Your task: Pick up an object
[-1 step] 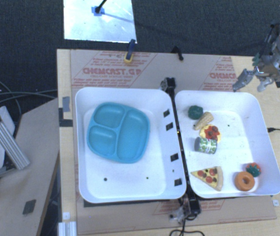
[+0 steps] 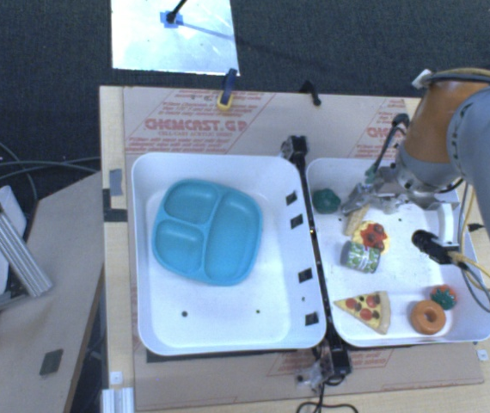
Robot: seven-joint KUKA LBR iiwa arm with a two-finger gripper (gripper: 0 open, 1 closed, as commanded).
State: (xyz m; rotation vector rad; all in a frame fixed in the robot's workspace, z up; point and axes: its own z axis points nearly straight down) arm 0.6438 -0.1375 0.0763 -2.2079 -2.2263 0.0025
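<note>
The right bin (image 2: 400, 329) holds several small toys: a dark green round piece (image 2: 326, 200), a yellow piece with red spots (image 2: 370, 234), a small can lying on its side (image 2: 360, 257), a pizza slice (image 2: 366, 307), a brown doughnut (image 2: 427, 317) and a red and green piece (image 2: 444, 296). My gripper (image 2: 358, 198) hangs low over the bin's back part, just right of the green piece and above the yellow one. Its dark fingers point left and down. I see nothing clearly held between them.
The left bin (image 2: 219, 317) holds a blue divided plate (image 2: 206, 231). A black hinge strip (image 2: 305, 231) runs between the bins. The grey arm with its orange band (image 2: 438, 127) fills the upper right. A shiny metal sheet (image 2: 174, 24) lies behind the bench.
</note>
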